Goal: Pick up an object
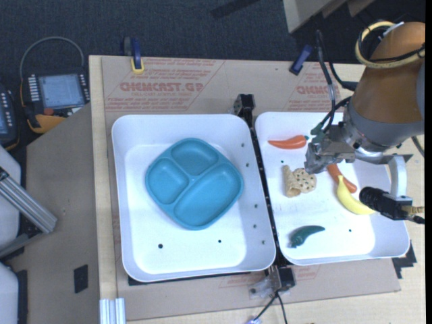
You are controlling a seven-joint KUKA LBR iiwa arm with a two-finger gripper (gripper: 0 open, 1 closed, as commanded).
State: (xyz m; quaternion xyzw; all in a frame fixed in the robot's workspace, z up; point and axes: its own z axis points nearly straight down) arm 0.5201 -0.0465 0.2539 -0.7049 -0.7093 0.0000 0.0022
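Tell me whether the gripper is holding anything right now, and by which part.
It cannot be told. The gripper hangs over the right bin, just above the tan block with holes, but nothing shows between its fingers.

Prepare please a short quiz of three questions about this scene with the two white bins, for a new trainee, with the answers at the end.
1. True or false: the blue divided plate lies in the left bin.
2. Which item lies nearest the front edge of the right bin? A) red pepper B) dark green pepper C) banana
3. Fill in: the end effector hangs just above the tan ______ piece with holes.

Key
1. True.
2. B.
3. Cheese-like; it sits left of the banana.
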